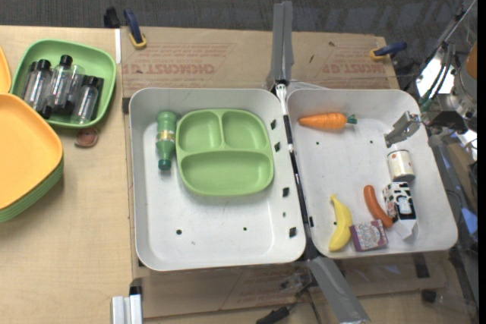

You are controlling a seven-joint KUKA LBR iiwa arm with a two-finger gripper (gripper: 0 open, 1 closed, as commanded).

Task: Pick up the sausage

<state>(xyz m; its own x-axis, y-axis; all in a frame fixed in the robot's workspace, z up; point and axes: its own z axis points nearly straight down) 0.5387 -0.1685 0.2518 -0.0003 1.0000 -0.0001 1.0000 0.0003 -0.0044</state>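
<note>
So far nothing has been picked up, as best I can judge: the sausage lies on the floor of the right bin, toward its near right corner, slanted, with a small carton touching or just beside it on the right and a purple packet just near of it. A banana sits to its left, a little apart. The tool is at the far right of that bin, well apart from the sausage, with a small can between them; whether it is wide or narrow I cannot tell, and I see nothing in it. A carrot lies at the far side. The whole reach, grasp and lift are left to do.
</note>
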